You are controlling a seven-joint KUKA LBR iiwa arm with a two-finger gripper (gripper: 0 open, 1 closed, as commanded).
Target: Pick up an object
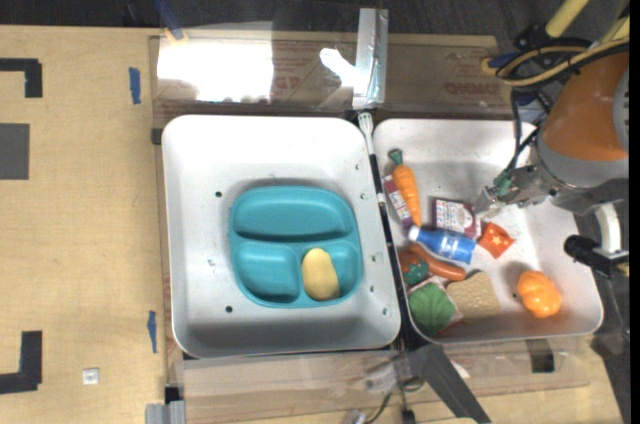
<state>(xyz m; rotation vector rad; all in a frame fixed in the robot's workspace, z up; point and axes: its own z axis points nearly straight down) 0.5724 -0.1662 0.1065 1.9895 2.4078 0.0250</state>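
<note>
Gripper point(497, 192) hovers over right bin point(570, 327) beside orange block point(495, 239); grip state unreadable. I'd centre over the block, descend straight.

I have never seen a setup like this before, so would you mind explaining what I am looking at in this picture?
This is a single camera fixed above a workbench, looking down at a slant. The grey and orange shape at the right edge is a robot arm, which reaches in from that side. Its gripper hangs over the right bin, near the small packet; nothing shows between its fingers, so I would not say it holds anything.

Two shallow white bins sit side by side. The left bin contains a teal divided tray with a yellow potato-like lump in one compartment. The right bin holds a heap of toy food: a carrot, a blue bottle, a small packet, an orange fruit and a green vegetable.

The arm's job is to pick up one of these.
</note>
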